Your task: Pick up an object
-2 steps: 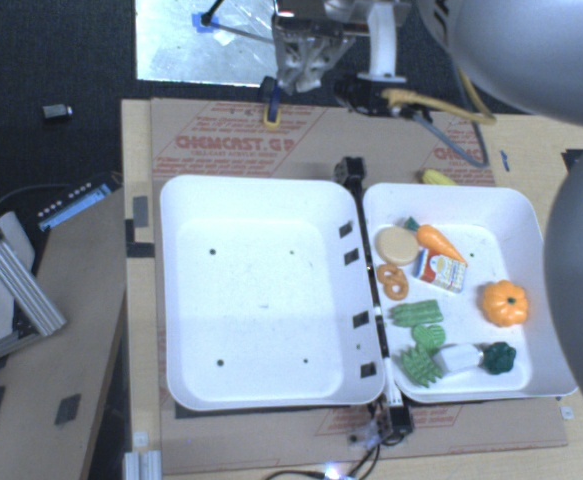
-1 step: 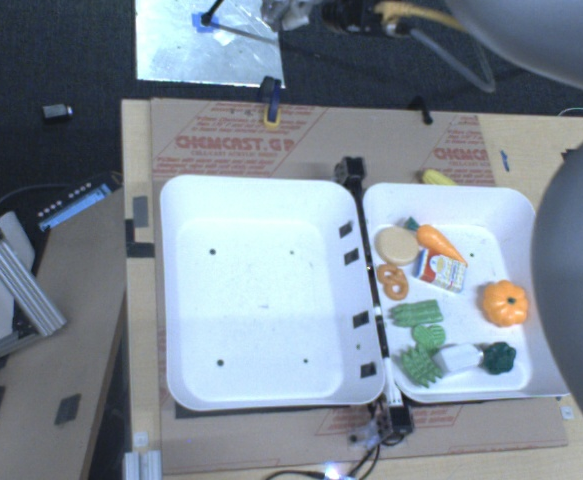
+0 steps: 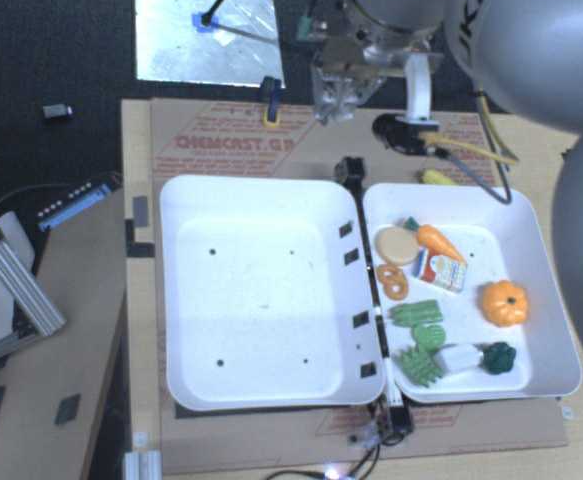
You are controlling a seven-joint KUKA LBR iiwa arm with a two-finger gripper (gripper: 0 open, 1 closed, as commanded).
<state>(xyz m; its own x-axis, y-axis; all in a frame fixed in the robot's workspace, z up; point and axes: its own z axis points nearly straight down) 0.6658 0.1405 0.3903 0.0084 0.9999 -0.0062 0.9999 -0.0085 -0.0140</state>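
The right bin (image 3: 531,258) holds several toy foods: an orange carrot (image 3: 437,240), a tan round disc (image 3: 395,245), a pretzel (image 3: 393,282), a small printed carton (image 3: 443,270), an orange pumpkin (image 3: 504,303), green vegetables (image 3: 417,314), a white block (image 3: 457,357) and dark broccoli (image 3: 499,357). My gripper (image 3: 335,96) hangs high beyond the bins' far edge, over the cardboard, well away from all of them. I see nothing in it.
The left bin (image 3: 261,298) lies beside the right one, with black clips (image 3: 350,171) along the shared wall. A yellow item (image 3: 436,178) rests just behind the right bin. A blue and yellow clamp (image 3: 270,102) stands near the gripper.
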